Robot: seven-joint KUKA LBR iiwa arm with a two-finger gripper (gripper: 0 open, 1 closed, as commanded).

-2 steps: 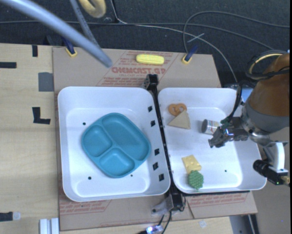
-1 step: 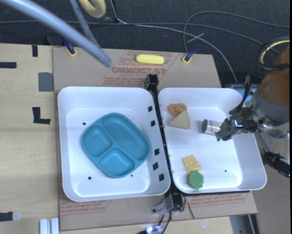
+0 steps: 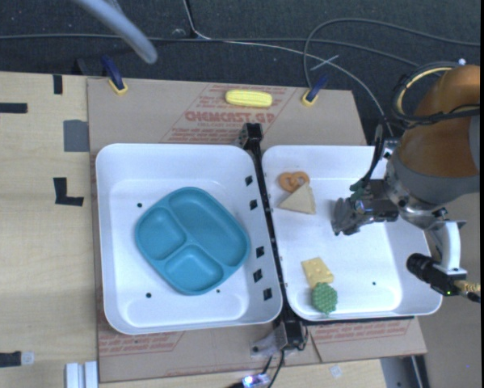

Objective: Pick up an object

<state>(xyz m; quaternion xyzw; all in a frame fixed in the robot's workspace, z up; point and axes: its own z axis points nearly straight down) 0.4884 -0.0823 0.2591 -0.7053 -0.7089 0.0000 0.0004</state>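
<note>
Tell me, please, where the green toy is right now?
The green toy lies in the right bin, near its front edge, touching the yellow piece just behind it.

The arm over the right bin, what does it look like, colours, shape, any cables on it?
The arm is bulky and rounded, with an orange band above grey metallic segments. Thin dark cables loop along its left side. At its tip sits a small dark end effector of blocky black parts. A pale grey bracket with a black cylindrical piece hangs off the lower wrist.

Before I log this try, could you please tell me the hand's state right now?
Hand: over the right bin, nothing seen between its fingers; open or closed cannot be told.
</note>
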